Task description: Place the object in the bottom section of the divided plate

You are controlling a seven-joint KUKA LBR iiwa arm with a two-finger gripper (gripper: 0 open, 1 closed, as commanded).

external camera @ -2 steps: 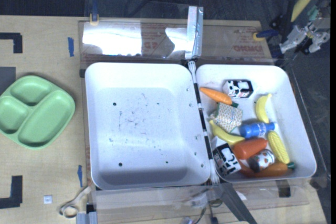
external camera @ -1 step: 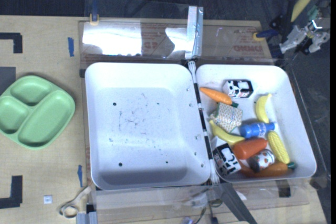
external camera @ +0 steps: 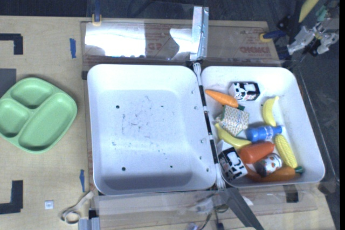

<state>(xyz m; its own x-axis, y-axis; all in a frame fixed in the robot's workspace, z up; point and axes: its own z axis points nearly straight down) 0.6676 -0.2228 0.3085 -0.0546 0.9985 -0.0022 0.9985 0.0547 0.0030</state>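
A light green divided plate point(external camera: 35, 114) lies on the wooden bench left of both bins. It has two small sections at its upper left and one long large section point(external camera: 47, 120) along its lower right. The right bin point(external camera: 302, 94) holds several toy items: an orange carrot point(external camera: 221, 97), a black-and-white cow-patterned piece point(external camera: 245, 91), a yellow banana point(external camera: 269, 110), a patterned pouch point(external camera: 233, 120), a blue bottle point(external camera: 264, 132), a corn cob point(external camera: 285, 151) and a red-orange item point(external camera: 257, 152).
The left bin point(external camera: 143, 126) is white with faint scuffs on its floor. A clear plastic sheet point(external camera: 143, 35) stands behind the bins. Black corner marks and blue tape lie on the bench near the plate. A looped cord point(external camera: 73, 214) lies at the bottom left.
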